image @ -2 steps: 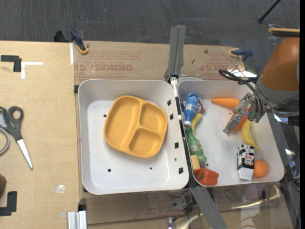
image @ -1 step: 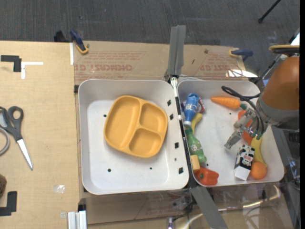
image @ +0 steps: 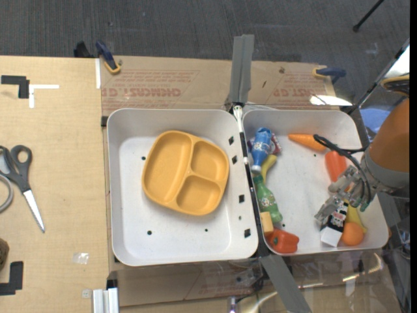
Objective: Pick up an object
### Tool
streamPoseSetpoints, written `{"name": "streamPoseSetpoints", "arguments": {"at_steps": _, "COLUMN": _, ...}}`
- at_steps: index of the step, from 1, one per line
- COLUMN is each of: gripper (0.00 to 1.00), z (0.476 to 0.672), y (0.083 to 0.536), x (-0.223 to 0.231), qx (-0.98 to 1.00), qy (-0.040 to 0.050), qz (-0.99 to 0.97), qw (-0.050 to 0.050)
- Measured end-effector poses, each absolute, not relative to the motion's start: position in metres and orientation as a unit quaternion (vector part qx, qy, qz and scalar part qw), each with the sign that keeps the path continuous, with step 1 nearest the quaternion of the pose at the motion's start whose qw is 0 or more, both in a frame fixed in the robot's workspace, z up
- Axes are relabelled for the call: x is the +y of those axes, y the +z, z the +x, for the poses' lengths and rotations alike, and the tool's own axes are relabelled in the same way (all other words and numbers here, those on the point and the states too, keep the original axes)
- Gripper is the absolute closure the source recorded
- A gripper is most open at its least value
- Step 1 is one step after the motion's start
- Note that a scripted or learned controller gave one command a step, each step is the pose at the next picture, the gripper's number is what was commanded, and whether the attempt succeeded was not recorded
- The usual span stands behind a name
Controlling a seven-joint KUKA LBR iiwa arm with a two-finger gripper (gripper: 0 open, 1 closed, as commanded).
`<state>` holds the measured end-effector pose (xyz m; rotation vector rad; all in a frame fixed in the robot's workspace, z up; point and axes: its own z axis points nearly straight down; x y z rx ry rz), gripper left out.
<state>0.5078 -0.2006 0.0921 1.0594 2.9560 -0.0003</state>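
In the camera view, the near rim of the right bin [image: 306, 256] lies closest, and just inside it a red pepper-shaped toy [image: 282, 240] is seen against the front wall. The gripper [image: 337, 208] is lowered into that bin's near right corner, above a small clutter of a white-and-black block [image: 333, 228] and an orange rounded toy [image: 352, 234]; whether the fingers are parted or closed cannot be told, and nothing is seen clasped between them. The candidates for picking are judged to be those crowded pieces, kept within reach of the arm's side. Along the dividing wall a blue can [image: 261, 147] and a green bottle [image: 266, 201] are laid, glossy plastic. An orange carrot [image: 306, 141], tapered, rests farther back. In the left bin [image: 124, 194] a smooth yellow three-part plate [image: 186, 172] is set flat.
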Motion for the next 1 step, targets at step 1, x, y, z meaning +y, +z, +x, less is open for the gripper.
{"name": "streamPoseSetpoints", "arguments": {"at_steps": 1, "gripper": 1.0, "z": 0.5092, "y": 0.1017, "x": -0.2004, "qx": 0.942, "qy": 0.0001, "qz": 0.337, "qw": 0.002}}
